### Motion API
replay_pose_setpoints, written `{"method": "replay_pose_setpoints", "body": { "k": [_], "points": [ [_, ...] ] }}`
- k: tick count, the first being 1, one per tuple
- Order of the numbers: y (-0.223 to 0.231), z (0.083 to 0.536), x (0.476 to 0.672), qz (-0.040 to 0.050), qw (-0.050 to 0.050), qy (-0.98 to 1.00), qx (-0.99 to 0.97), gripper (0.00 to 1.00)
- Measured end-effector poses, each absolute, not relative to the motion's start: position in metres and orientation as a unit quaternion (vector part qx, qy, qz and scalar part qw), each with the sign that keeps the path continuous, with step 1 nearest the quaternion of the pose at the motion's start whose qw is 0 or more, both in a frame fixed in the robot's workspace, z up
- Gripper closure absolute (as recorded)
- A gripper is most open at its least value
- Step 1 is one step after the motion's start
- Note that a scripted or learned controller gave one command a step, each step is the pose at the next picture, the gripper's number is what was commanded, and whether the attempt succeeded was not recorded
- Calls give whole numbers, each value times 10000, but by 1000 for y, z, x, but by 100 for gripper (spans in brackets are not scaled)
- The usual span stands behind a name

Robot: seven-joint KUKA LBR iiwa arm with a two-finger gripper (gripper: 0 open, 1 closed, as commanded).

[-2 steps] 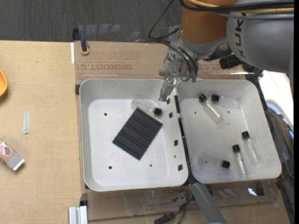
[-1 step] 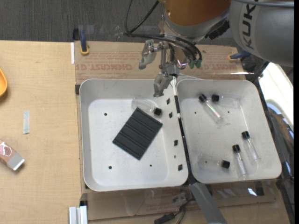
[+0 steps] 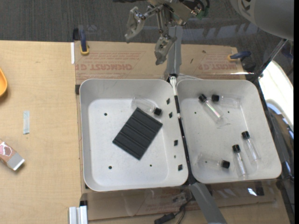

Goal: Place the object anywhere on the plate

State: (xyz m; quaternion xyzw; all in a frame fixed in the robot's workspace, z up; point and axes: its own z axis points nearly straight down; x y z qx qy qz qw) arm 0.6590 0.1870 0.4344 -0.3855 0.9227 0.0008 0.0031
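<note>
At twelve o'clock in the camera view, above the far rims of both bins, the tool [image 3: 148,35] is hanging with its two fingers spread apart and nothing between them. It is sitting well away from anything it might pick.

The plate [image 3: 138,133] is lying as a dark, ribbed rectangle, turned on a slant, near the middle of the left bin [image 3: 83,125]. Just beside its one-o'clock corner a clear vial [image 3: 148,105] with a black cap is resting on the white floor; whether the cap is touching the plate's edge I cannot tell. I am taking this vial to be the task's thing, off the plate, so the placing is looking not yet done. Other vials [image 3: 238,159] like it are lying scattered in the right bin [image 3: 256,86].

The risks are coming mostly from the vial itself. It is looking slim, round and smooth, and its glassy body is nearly vanishing against the white floor — only the cap is standing out. A closing grip landing slightly off its axis could be squeezing it sideways and sending it rolling. Coming down so close to the plate's corner, one finger may be catching the plate and shoving it. And once released on those ribs, a round vial could be rolling back off if it is lying along them near an edge.
</note>
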Motion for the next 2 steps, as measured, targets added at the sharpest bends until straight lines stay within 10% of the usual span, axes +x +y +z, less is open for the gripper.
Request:
{"method": "replay_pose_setpoints", "body": {
  "k": [2],
  "points": [
    [220, 442, 660, 13, 24, 6464, -7630, 0]
  ]
}}
